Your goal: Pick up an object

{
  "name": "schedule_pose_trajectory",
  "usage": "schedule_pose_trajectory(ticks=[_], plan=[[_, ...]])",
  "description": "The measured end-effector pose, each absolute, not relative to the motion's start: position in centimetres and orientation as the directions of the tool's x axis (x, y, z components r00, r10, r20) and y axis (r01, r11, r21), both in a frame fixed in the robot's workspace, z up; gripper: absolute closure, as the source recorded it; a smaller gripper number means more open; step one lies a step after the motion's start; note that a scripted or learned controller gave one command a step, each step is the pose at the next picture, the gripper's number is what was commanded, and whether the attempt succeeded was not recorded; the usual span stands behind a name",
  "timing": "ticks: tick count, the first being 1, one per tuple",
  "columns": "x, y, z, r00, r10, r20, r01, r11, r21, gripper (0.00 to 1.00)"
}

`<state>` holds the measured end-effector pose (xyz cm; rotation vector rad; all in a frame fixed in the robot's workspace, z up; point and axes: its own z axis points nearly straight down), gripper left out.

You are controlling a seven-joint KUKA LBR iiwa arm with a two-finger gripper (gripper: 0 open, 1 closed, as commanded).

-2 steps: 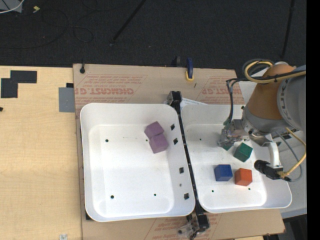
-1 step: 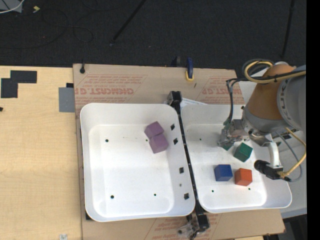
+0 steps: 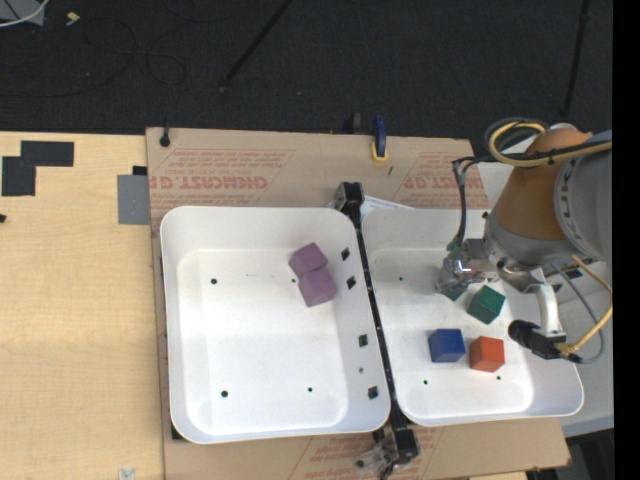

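Arm: grey, orange-banded robot arm [image 3: 545, 203] reaches in from the right over the right white plastic bin [image 3: 420, 408].
Gripper: two-finger metal gripper [image 3: 462, 276] is low in that bin's upper part, just beside the small green cube [image 3: 486, 303]; open or closed cannot be told.
Right bin: small blue cube [image 3: 447, 345] and small orange-red cube [image 3: 487, 353] lie side by side nearer the front.
Left bin: the left white plastic bin [image 3: 190, 368] holds two small purple cubes [image 3: 313, 274], touching.
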<state>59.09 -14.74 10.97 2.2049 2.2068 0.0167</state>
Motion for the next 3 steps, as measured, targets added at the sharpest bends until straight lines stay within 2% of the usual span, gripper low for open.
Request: schedule_pose_trajectory(ticks=[3], plan=[[59.09,-14.76,10.97,-0.001,1.000,-0.008,1.000,0.001,0.023,1.00]])
